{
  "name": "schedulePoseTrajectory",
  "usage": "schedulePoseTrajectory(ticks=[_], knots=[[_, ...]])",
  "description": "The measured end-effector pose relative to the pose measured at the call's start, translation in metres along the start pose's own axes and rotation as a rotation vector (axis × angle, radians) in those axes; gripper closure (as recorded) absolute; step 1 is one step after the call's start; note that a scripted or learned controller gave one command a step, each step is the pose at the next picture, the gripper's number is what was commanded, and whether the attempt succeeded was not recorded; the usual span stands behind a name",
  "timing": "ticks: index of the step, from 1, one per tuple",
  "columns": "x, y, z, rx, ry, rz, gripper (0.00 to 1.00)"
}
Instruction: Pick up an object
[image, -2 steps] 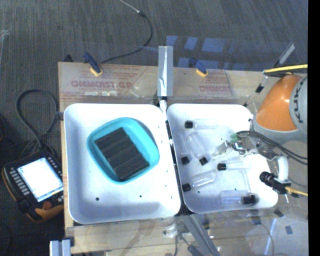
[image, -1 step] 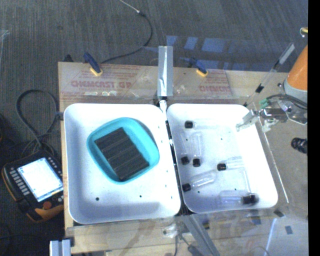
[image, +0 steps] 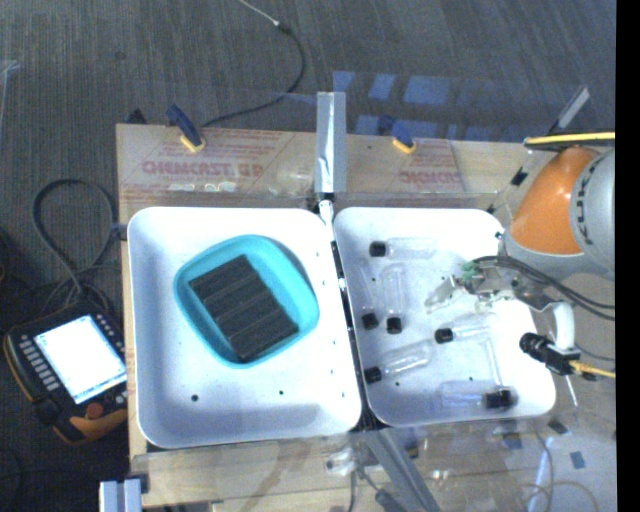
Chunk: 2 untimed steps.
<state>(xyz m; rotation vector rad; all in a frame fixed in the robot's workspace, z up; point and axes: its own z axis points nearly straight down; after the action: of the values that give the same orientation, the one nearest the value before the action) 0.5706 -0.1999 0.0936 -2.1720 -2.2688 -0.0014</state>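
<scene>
A wooden bench (image: 240, 165) with red printed lettering stands on a dark grey carpeted floor (image: 90, 60); two blue clamps sit on its far edge, a black cable (image: 290, 55) trails over the carpet, and a teach pendant (image: 70, 370) with a lit screen lies to the left of the bench. Two white bins rest side by side. The left bin (image: 160, 400) holds one light-blue dish (image: 290, 265) with one black ribbed block (image: 245, 308) lying in it, well away from the gripper. The right bin (image: 520, 395) holds about six clear plastic vials with black caps, scattered and lying flat; they are see-through and hard to make out against the white floor, the caps showing best. One vial (image: 470, 397) lies near the front wall, another (image: 395, 285) near the middle. The gripper (image: 470, 282) hangs over the right side of this bin, with the nearest vials just left of and below it. Whether the jaws are open or closed cannot be told
</scene>
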Motion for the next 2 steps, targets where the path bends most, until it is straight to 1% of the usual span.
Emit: schedulePoseTrajectory(ticks=[1, 2], knots=[[-0.024, 0.034, -0.091, 0.0, -0.002, -0.09, 0.0], [0.028, 0.028, -0.003, 0.001, -0.001, -0.179, 0.0]])
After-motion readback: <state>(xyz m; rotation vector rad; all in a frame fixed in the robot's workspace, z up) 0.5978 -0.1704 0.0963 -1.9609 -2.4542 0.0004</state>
